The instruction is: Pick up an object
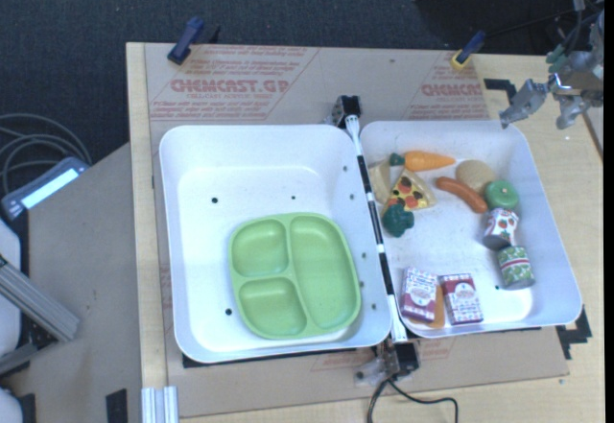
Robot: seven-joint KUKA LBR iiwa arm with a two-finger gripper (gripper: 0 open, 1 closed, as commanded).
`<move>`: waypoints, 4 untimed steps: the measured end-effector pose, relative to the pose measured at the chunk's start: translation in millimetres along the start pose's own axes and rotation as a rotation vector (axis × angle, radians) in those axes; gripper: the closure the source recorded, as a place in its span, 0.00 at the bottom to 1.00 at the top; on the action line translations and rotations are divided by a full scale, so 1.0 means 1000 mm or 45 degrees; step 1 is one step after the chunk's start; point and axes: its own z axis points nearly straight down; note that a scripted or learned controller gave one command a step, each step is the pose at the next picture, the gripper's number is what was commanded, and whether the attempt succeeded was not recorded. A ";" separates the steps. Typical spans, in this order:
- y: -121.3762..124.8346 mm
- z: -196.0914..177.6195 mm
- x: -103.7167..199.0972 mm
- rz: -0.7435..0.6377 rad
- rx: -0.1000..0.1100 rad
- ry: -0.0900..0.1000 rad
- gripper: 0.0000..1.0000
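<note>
My gripper [540, 109] hangs above the far right corner of the right bin [552, 301], its two fingers spread apart with nothing between them. Below it in that bin lie an orange carrot [427, 160], a pizza slice [411, 191], a green broccoli piece [396, 218], a red sausage [462, 193], a tan potato [472, 172] and a round green fruit [501, 194]. Nearer the front are a small silver can [497, 227], a green-labelled can [515, 268] and two red boxes [419, 294] [461, 298]. None of them touches the gripper.
The left bin [192, 181] holds a green divided plate [293, 272] at its front. A raised ridge [369, 210] separates the two bins. Blue and yellow clamps [185, 39] [468, 49] sit on the bench's far edge. Cables lie off the bench at left.
</note>
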 end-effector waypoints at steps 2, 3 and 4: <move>-0.027 0.186 -0.002 -0.003 0.001 0.006 0.00; -0.044 0.187 0.078 -0.001 0.002 0.002 0.00; -0.089 0.187 0.093 0.001 0.002 0.001 0.00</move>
